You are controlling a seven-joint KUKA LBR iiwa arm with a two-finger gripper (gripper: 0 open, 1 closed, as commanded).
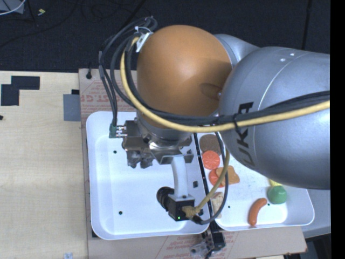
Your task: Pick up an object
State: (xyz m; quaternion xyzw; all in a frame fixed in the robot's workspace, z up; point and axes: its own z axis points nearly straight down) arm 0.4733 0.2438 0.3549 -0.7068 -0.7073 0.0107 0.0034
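My gripper (139, 156) hangs low over the middle of the left white bin (102, 198), under the arm's big orange band, which hides much of both bins. No object shows in it or right beside it. In the right bin (299, 220) lie a red round piece (210, 159), an orange piece (228, 175), a brown piece (209, 143), a pale piece (218, 201), an orange sausage shape (256, 211) and a green ball (277, 195).
The two bins share a wall just right of the gripper. A wooden bench top (38, 166) stretches to the left, with dark patches (70, 106) near its back. The grey arm covers the back of the right bin.
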